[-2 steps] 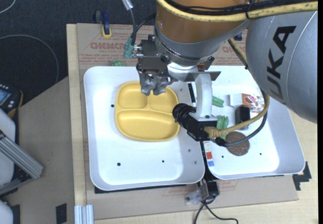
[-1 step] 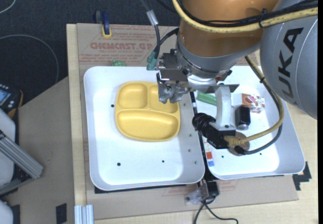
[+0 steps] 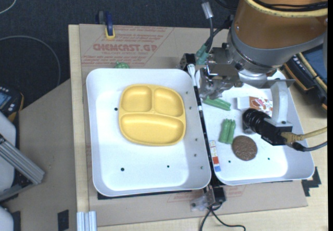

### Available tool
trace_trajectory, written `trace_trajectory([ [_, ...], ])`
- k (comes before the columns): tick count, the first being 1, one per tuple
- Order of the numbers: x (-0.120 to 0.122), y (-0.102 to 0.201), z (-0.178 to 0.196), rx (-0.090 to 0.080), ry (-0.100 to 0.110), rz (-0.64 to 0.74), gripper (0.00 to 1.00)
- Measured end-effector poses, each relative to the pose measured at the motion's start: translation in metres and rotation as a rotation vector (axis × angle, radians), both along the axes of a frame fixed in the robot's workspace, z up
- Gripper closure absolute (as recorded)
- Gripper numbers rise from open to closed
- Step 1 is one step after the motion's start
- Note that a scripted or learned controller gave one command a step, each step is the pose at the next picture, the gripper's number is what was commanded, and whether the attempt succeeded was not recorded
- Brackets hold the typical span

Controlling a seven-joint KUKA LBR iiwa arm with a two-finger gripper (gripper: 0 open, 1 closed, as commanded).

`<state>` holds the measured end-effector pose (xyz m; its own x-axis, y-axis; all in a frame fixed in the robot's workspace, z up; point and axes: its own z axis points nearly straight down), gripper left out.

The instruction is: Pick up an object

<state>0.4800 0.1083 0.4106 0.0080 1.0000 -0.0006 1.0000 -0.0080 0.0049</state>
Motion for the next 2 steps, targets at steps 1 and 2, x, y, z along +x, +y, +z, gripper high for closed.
trace_trajectory([
  [1,0.017,-0.04,-0.13,-0.003,0.019,0.002,1.0],
  [2,0.0,-0.031,-0.011,0.004,-0.009,0.01,1.0],
])
